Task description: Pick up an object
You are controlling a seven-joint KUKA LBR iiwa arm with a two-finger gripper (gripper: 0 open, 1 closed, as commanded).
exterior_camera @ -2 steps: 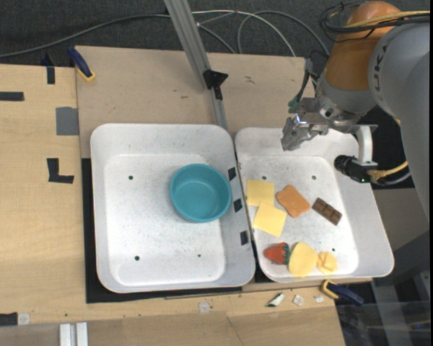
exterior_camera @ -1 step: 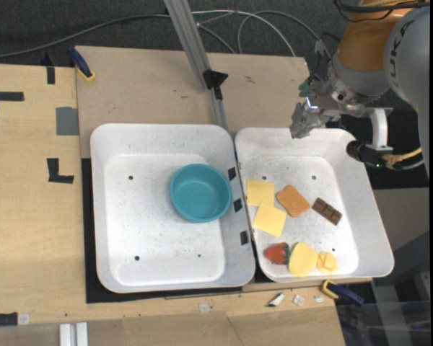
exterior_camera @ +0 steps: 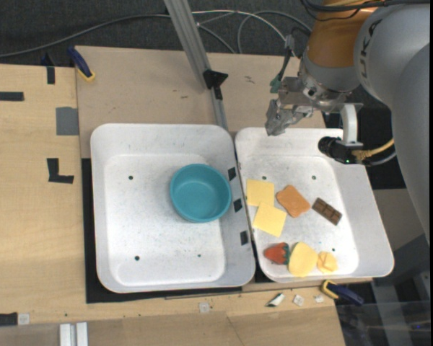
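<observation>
The pincer (exterior_camera: 276, 125) hangs above the far rim of the right bin (exterior_camera: 368, 244), carrying nothing; whether it is released or clenched cannot be told at this angle. The candidate objects lie well apart from it, in the near half of that bin: two yellow cheese slices (exterior_camera: 264, 206), a toast piece (exterior_camera: 294, 201), a chocolate bar (exterior_camera: 327, 211), a strawberry (exterior_camera: 276, 253) and a yellow fruit (exterior_camera: 302, 259). All look like light, stiff plastic toys — the flat slices would likely be hard to pinch, so the thicker toast piece, taken across its narrow width, seems the better hold. The blue bowl (exterior_camera: 199, 192) sits in the left bin (exterior_camera: 115, 265).
</observation>
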